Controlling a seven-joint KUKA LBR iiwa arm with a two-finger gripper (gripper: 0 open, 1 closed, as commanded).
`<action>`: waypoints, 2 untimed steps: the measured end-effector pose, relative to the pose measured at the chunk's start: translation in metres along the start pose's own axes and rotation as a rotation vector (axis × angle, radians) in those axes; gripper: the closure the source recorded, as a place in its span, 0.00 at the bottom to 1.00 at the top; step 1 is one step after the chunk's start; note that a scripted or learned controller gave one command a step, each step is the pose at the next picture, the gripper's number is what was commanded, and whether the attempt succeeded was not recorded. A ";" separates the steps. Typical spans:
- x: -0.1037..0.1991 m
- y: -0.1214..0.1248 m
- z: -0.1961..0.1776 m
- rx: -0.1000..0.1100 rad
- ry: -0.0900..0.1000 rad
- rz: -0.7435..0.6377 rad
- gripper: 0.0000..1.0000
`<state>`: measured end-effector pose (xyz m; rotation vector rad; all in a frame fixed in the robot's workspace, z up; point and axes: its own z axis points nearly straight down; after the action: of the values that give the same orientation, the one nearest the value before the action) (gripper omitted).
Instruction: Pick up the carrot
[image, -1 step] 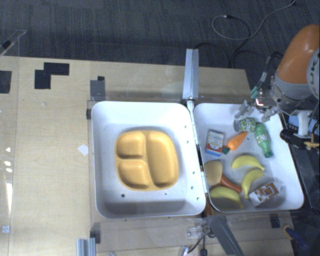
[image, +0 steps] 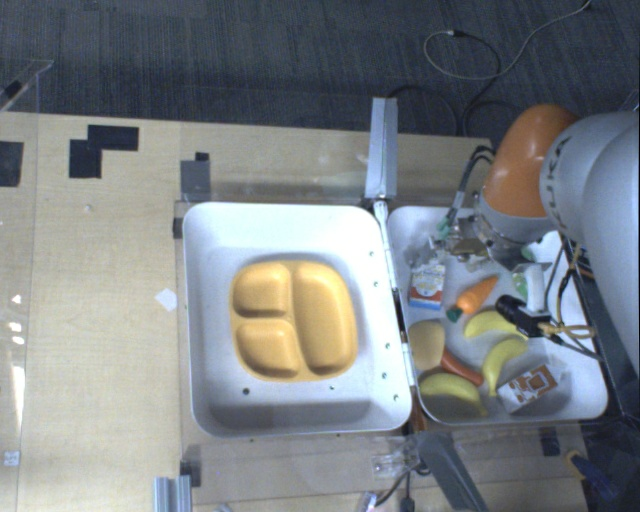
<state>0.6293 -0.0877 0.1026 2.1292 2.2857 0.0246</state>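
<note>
We should lower our gripper (image: 462, 243), whose opening we cannot tell, squarely over the small orange tapered carrot (image: 477, 295) just nearer, avoiding the yellow bananas (image: 490, 323).

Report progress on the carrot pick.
Done: the arm is over the right bin, its gripper just above the carrot. In hand: nothing visibly; the carrot lies in the bin among the bananas. Left: descend, grasp and lift.
</note>
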 end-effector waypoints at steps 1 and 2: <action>-0.074 -0.010 0.003 -0.007 -0.003 -0.060 0.00; -0.080 -0.039 0.002 -0.013 -0.003 -0.059 0.00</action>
<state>0.5957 -0.1708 0.0997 2.0527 2.3392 0.0345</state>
